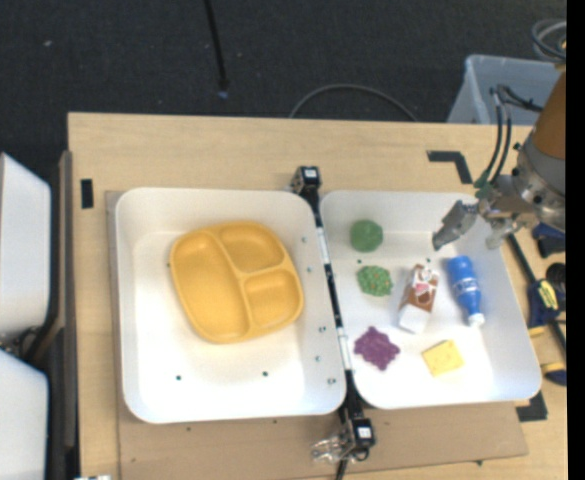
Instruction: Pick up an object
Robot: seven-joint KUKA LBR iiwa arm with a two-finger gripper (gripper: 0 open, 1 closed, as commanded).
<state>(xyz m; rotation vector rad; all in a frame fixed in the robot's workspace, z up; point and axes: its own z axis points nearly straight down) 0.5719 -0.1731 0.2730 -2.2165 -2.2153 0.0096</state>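
1. Yellow plastic catches the eye first: a divided tray (237,280) with three compartments lies in the left bin (142,368), tilted a little against the bin's edges.
2. To its right, the right bin (512,378) holds six small objects, none of them lifted.
3. Near the top sits a green ball (366,234), and just below it a green bumpy lump (375,280).
4. Lower down lies a purple cluster (376,347), with a yellow sponge-like block (442,356) to its right.
5. Between them, higher up, a small carton (420,299) in white and brown lies tilted.
6. Just beside the carton on the right lies a blue bottle (462,285), its white cap pointing toward the near edge.
7. From the right the grey arm (547,158) reaches in; its gripper (469,225) hangs above the upper right part of that bin, above the bottle. Its fingers stand spread apart and nothing sits between them.
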